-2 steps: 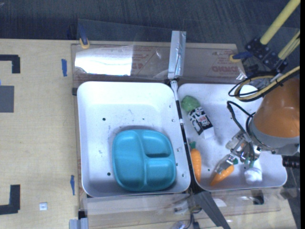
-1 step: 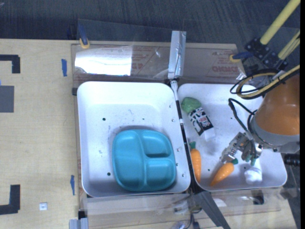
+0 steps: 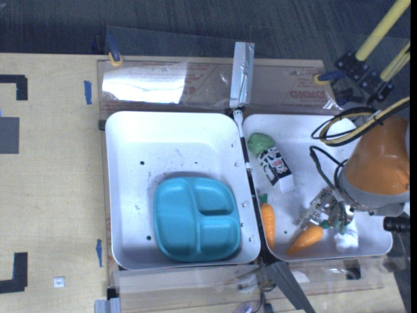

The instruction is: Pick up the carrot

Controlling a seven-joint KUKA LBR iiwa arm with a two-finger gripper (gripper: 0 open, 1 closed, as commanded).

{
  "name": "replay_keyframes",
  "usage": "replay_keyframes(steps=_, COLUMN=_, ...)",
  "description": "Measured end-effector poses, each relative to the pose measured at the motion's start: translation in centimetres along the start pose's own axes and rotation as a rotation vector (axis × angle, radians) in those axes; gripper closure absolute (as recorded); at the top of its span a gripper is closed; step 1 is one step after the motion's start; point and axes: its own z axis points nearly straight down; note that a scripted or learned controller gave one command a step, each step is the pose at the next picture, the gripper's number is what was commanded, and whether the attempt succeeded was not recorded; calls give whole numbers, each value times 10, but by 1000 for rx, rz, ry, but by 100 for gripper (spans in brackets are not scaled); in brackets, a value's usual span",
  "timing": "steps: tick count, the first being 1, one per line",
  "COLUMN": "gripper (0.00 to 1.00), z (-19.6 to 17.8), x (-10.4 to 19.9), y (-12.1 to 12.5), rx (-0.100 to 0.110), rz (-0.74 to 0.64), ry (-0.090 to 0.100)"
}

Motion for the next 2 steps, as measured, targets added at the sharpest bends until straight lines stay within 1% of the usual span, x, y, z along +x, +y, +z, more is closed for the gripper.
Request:
replay_keyframes(steps=1, gripper=100, z=-1, x=10, y=15, rx=1, rz=-165, ry=-3)
replay_keyframes(steps=2, gripper=100, z=0, x=-21, y=-28, rx=0, rz=15, ry=-4)
